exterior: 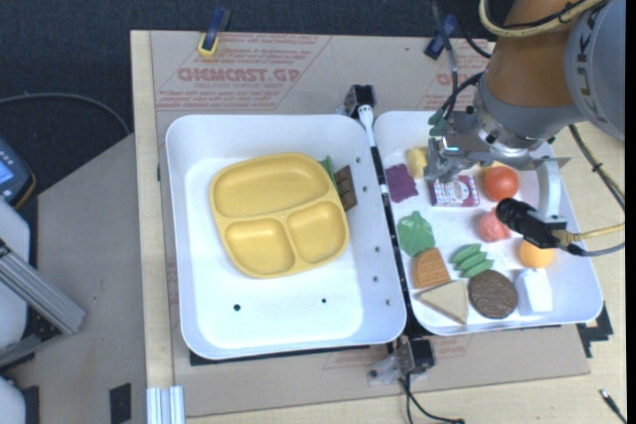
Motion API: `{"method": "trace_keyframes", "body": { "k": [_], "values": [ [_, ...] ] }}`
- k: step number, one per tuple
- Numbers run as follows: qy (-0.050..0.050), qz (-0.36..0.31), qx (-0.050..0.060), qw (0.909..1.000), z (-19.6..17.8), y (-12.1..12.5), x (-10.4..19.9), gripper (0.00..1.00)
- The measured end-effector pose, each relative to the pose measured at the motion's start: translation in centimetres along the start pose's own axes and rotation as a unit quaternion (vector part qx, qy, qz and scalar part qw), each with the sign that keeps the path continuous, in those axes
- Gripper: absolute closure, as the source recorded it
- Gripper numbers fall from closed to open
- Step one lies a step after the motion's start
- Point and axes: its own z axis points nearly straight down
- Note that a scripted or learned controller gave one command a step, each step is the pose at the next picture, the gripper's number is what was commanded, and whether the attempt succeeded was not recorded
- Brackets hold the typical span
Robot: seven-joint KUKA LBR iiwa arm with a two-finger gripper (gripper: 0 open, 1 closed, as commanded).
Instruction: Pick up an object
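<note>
Red-and-white packet (455, 191) lies in the right bin (581, 298) at centre right of the frame, directly under the gripper (449, 151); whether it is spread or pressed together, I cannot tell. Best to descend straight, straddle the packet, and avoid the purple piece (400, 183) and tomato (501, 182) beside it.

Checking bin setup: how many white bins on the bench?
2: left bin holding the yellow tray, right bin holding the toy food, under the arm.
</note>
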Motion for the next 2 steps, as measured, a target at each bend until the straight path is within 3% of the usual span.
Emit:
{"method": "trace_keyframes", "body": {
  "k": [1,2],
  "values": [
    [0.001,0.000,0.002,1.0000,-0.77,-1.73,-0.05,1.00],
    [0.001,0.000,0.002,1.0000,-0.33,-1.94,0.32,1.00]
  ]
}}
